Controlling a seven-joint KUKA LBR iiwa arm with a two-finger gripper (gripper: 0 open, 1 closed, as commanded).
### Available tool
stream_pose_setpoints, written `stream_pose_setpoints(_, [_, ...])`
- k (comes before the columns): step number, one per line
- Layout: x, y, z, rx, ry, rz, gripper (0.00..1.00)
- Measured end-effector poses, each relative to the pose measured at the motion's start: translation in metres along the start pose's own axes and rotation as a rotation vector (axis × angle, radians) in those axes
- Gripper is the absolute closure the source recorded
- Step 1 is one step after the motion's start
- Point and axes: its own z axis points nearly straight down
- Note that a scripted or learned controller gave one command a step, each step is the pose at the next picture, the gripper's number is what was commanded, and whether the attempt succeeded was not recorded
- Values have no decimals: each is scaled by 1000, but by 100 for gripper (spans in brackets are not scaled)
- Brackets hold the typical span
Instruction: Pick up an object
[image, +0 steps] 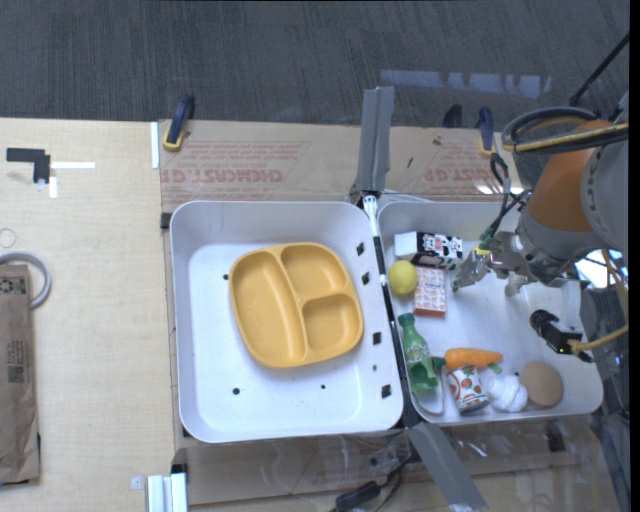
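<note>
The right bin (575, 400) holds several small things. A yellow lemon (402, 276) lies at its left wall, beside a red-and-white carton (431, 291). Behind them lie a small white box (405, 243) and a black-and-white patterned box (439, 246). Toward the front lie a green bottle (413, 345), an orange carrot (472, 356), a small red-and-white can (468, 389), a white lump (510, 392) and a tan round thing (542, 383). My gripper (492, 277) hangs over the middle of this bin, right of the carton, open with nothing between its fingers.
The left bin (200, 400) holds a yellow divided plate (296, 302). A metal divider (375, 140) rises between the bins at the back. A brown paper bag (16, 360) lies on the bench at far left. Bare white floor shows in the right bin's middle.
</note>
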Motion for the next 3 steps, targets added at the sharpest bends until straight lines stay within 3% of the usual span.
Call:
stream_pose_setpoints(1, [119,-24,-110,-1,0,-206,0])
stream_pose_setpoints(2, [133,-67,-183,0,-1,-158,0])
stream_pose_setpoints(3, [108,-131,-99,4,1,-186,0])
